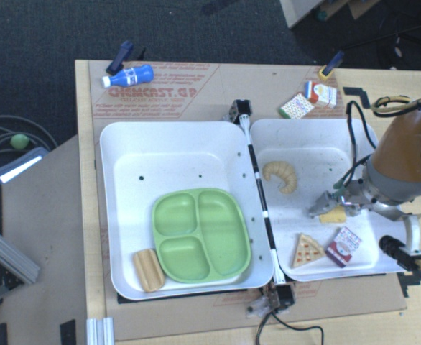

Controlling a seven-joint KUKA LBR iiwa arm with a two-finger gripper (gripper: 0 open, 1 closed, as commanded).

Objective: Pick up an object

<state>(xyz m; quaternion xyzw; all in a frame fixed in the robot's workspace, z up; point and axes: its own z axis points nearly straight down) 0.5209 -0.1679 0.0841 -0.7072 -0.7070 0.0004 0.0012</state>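
Dark grey carpet floor around a plywood bench (196, 85) with red printed lettering along its back edge. Blue-and-white bottle (128, 75) lies near bench's back-left corner, long axis left-right. Left bin (124, 149): green divided tray (200, 233) sits toward front edge, with a tan bread-like slab (149, 269) at the bin's front-left corner, touching the tray's left rim, long axis roughly front-back. Black clips at the seam between bins, back and front. Small cartons (307, 103) on bench behind right bin (304, 131). Right bin: croissant (281, 175) near left wall, curved, ends pointing left and down toward front. Pizza slice (307, 251) near front edge, tip pointing back. Red-white packet (343, 245) just right of it, tilted. Yellow piece (332, 217) mid-bin toward right wall, directly at the gripper (327, 205); mostly hidden, axis unclear. Gripper fingers: cannot tell whether apart or together. Grey arm with orange band (408, 153) comes over bin's right edge.
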